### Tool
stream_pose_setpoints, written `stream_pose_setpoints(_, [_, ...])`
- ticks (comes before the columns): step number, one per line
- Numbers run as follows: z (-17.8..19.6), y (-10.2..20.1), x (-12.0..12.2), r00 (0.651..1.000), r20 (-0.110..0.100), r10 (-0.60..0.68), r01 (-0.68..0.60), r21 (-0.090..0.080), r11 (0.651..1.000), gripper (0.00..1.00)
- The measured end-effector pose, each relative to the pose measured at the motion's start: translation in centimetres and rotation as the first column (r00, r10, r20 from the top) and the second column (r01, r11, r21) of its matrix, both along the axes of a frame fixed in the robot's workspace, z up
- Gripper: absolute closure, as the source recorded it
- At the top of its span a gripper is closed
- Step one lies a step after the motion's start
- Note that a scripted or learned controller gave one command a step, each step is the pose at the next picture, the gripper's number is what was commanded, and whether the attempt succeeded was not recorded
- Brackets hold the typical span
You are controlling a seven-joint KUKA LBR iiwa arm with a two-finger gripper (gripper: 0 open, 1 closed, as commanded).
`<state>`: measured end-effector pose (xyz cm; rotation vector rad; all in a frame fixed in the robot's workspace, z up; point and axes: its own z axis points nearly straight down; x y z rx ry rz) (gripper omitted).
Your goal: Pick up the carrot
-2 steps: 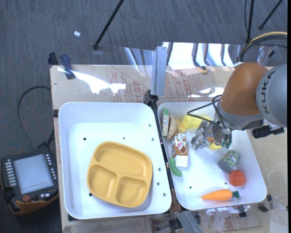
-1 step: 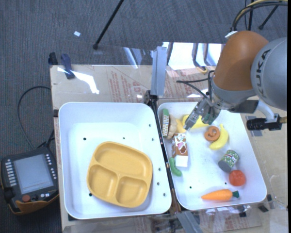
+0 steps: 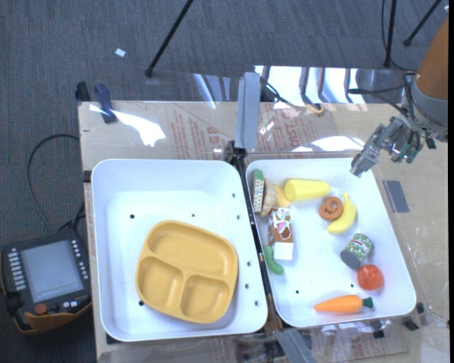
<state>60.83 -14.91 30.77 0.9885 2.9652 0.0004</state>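
Observation:
The carrot is orange with a green stub at its right end. It lies flat near the front edge of the right bin. My gripper hangs over the bin's back right corner, well above and behind the carrot. Its fingers are spread open with nothing between them, and one fingertip points down to the left.
Also in the right bin are a red tomato, a small can, a banana, a brown ring, a yellow block and a carton. The left bin holds a yellow divided plate.

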Motion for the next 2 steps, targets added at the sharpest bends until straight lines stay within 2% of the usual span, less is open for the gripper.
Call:
stream_pose_setpoints(1, [-16.1, -5.9, -2.4, 0.968, -0.025, 0.248, -0.248, 0.012, 0.969, 1.00])
stream_pose_setpoints(2, [-22.3, -2.6, -7.2, 0.922, -0.018, 0.387, -0.386, 0.010, 0.922, 1.00])
